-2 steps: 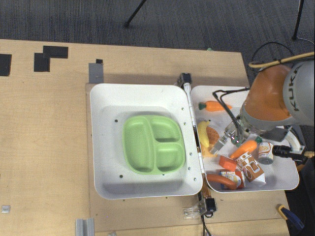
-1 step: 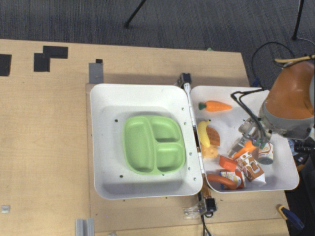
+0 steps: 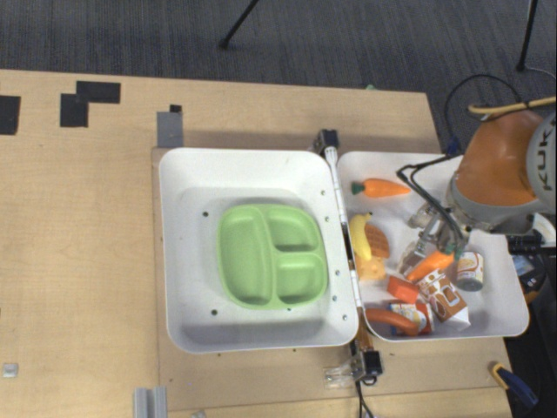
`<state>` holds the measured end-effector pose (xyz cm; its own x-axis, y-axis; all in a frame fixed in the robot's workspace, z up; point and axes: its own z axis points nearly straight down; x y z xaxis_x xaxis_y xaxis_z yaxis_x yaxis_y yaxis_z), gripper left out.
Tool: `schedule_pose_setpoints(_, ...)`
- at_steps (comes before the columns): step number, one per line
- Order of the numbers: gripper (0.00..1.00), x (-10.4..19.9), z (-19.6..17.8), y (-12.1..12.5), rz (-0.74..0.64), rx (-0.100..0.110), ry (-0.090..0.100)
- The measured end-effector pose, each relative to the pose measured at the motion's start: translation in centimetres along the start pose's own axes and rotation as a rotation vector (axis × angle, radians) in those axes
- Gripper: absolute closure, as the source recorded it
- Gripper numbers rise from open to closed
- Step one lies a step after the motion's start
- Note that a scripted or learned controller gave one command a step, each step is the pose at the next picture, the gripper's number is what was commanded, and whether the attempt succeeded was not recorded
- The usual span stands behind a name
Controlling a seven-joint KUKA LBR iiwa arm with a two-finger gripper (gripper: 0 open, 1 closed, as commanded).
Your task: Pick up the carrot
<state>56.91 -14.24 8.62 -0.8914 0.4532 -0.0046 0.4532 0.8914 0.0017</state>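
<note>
Carrot (image 3: 383,188) lies flat in the right bin (image 3: 513,320), at the bin's far-left corner, just beside the divider between the two bins. Long axis runs roughly left-right across the view. Green leafy end points left toward the divider, orange tapered tip points right toward the arm (image 3: 500,168).

Gripper (image 3: 428,249) sits near the middle of the right bin, well apart from the carrot, nearer the camera and to its right. It is down among a pile of items: an orange piece (image 3: 432,264) is right at the fingertips, but I cannot tell whether it is between them. Finger state cannot be made out; the metal parts blur into the clutter.

Near the gripper: a banana (image 3: 359,235) along the bin's left wall, a small carton (image 3: 446,299) and a can (image 3: 470,271) on the side nearer the camera, a red item (image 3: 396,319) at the near edge. Several of these overlap, so their outlines are hard to separate.

Left bin (image 3: 174,233) holds a green divided plate (image 3: 272,255) in its centre.

Arm's orange band hides part of the right bin's far-right corner; the arm is cut off at the frame edge.
</note>
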Motion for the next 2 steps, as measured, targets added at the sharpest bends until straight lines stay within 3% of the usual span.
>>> schedule_pose_setpoints(1, 0.0, 2.4, -2.3, 0.3, -0.291, 0.0, 0.0)
schedule_pose_setpoints(2, 0.0, 0.3, 0.0, 1.8, -0.489, -0.001, 0.001)
